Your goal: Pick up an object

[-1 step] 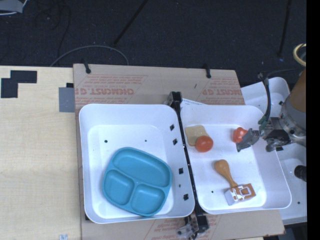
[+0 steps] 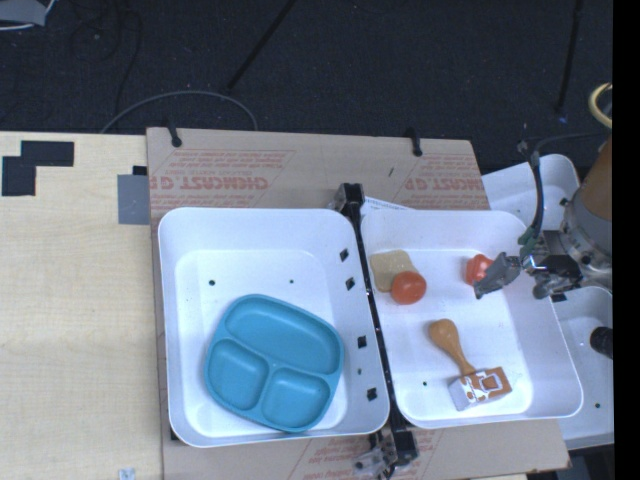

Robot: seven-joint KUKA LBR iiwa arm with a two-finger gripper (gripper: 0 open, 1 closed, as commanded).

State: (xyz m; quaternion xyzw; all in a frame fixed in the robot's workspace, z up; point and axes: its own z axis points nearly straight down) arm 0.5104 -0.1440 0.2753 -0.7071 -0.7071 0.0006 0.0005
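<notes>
The right bin (image 2: 545, 383) holds a tan block (image 2: 389, 264) with an orange-red ball (image 2: 408, 288) touching its lower right side. A wooden-handled tool (image 2: 450, 340) lies lower down, ending in an orange and white head (image 2: 482, 386). A small red object (image 2: 478, 267) sits near the bin's right wall. My gripper (image 2: 522, 280) hangs over that right wall, open. Its left finger (image 2: 496, 277) is just right of the red object, and nothing shows between the fingers.
The left bin (image 2: 190, 243) holds a blue divided plate (image 2: 272, 363). A black divider (image 2: 362, 308) runs between the two bins. White sheeting (image 2: 520, 183) lies beyond the right bin, under the arm.
</notes>
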